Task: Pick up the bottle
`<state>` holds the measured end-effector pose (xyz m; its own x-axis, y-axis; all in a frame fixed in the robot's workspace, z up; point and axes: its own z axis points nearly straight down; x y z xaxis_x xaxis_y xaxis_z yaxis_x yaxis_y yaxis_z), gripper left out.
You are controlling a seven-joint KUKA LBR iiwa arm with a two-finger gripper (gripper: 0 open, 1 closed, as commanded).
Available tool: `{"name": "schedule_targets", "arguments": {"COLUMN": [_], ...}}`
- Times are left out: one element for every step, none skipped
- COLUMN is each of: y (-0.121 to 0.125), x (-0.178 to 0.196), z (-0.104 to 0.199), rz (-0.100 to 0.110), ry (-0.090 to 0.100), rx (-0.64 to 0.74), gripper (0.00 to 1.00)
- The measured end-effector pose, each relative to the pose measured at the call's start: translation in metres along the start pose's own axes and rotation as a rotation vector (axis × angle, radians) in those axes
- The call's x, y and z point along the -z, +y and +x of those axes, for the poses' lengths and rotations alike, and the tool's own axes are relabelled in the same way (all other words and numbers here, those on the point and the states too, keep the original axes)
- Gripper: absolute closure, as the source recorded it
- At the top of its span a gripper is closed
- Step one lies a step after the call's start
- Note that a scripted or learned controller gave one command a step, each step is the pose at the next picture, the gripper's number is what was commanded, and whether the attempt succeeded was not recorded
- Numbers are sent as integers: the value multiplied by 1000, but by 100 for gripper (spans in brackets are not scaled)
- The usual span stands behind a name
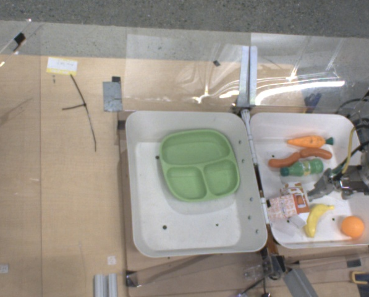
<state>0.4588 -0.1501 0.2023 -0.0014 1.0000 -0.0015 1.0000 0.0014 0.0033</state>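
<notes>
The bottle (303, 168) is small and green with a pale yellow label. It lies on its side in the right bin (277, 129), just below a reddish sausage (292, 159). My gripper (326, 185) reaches in from the right edge and hangs low over the right bin. It is just right of and slightly below the bottle's cap end, apart from the bottle. I see nothing held in it.
In the right bin, an orange carrot (308, 142) lies at the back. A snack packet (287, 205), a banana (316, 218) and an orange (352, 226) lie at the front. The left bin (141, 228) holds a green divided plate (199, 164). Cables hang at the right edge.
</notes>
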Motion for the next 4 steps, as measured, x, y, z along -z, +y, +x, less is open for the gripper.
{"name": "schedule_targets", "arguments": {"y": [3,17,13,61], "x": [-83,-84,-96,-111], "z": [-11,-78,-94,-22], "rz": [-13,-15,-30,0], "ry": [-4,0,14,1], "rx": [-153,-491,-517,-719], "gripper": [0,0,0,0]}}
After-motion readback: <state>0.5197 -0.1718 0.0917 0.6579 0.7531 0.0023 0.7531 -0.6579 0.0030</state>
